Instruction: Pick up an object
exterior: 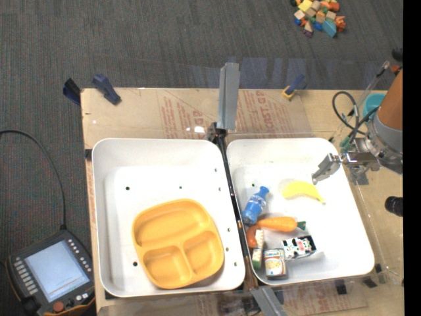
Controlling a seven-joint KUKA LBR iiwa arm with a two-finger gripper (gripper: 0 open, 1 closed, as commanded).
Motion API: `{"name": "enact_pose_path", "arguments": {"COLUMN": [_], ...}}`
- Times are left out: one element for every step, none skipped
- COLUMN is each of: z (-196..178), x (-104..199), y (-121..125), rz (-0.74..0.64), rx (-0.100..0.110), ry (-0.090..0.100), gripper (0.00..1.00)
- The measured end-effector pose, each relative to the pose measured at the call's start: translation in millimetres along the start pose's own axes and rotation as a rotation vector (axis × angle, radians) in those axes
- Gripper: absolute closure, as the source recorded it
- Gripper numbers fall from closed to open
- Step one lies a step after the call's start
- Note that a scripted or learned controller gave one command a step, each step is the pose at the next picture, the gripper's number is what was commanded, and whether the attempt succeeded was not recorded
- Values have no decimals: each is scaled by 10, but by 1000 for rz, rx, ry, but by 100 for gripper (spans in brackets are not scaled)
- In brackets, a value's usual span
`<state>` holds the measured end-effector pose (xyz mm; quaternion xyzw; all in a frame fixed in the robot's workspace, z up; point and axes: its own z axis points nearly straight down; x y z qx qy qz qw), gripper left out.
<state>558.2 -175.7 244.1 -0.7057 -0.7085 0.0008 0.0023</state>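
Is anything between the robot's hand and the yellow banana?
Nothing visible is. The hand hangs over the right bin, just up and right of the banana, with bare white bin floor between them. The carrot and bottle lie farther left.

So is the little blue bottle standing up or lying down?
Lying down. The blue bottle lies on its side on the floor of the right bin, white cap toward the far wall, next to the carrot.
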Motion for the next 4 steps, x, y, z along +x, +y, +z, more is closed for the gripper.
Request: {"name": "enact_pose_path", "arguments": {"z": [1148, 1593, 1513, 293], "x": [516, 601, 580, 1219], "y": [74, -418, -424, -5], "rz": [-105, -150, -142, -24], "rx": [1, 2, 5, 0], "ry": [0, 1, 2, -2], "gripper": [0, 0, 100, 100]}}
